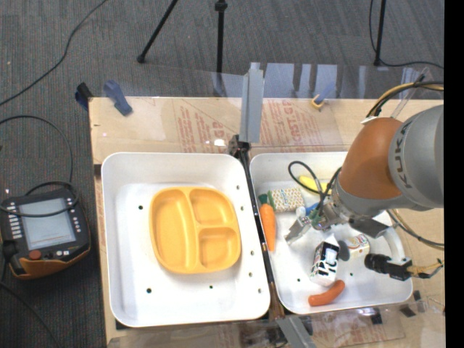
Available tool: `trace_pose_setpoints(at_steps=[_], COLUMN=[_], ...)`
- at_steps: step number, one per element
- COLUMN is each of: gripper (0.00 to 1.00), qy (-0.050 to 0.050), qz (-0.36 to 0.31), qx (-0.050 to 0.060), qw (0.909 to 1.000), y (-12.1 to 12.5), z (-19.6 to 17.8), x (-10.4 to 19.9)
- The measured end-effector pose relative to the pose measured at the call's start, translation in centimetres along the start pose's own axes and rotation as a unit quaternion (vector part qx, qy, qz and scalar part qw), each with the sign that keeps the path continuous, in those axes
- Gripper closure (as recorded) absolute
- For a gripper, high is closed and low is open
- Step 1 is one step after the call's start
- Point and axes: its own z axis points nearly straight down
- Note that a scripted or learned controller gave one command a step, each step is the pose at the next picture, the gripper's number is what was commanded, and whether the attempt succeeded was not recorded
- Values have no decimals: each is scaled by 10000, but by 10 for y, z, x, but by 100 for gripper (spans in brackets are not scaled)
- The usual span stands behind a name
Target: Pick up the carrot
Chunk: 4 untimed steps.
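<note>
A yellow divided plate (195, 228) sits mid left bin (116, 194), with bare floor all round it. In the right bin (290, 303) the carrot (268, 225) lies along the left wall. The gripper (303, 227), fingers apart and holding nothing, hangs just right of it.

The desk (167, 125) is a pale wooden board with faded red lettering across its far part. Two shallow white bins lie on it side by side: the left bin (123, 194) reaches toward the desk's left edge, the right bin (290, 299) toward its right edge, their inner rims almost touching. A grey upright post (251, 104) stands at the far edge, a blue clamp (117, 97) at the far left corner
</note>
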Motion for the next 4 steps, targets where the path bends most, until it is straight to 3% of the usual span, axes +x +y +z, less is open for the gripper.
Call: trace_pose_setpoints(at_steps=[1,2,3,4], gripper=[0,100,100,100], qy=[3,11,-18,-11], qz=[-976,-938,-1330,-1371], qx=[4,3,-18,-4], qw=[9952,9956,9911,9906], y=[11,11,99,60], z=[0,-9,-101,-100], x=[17,17,13,20])
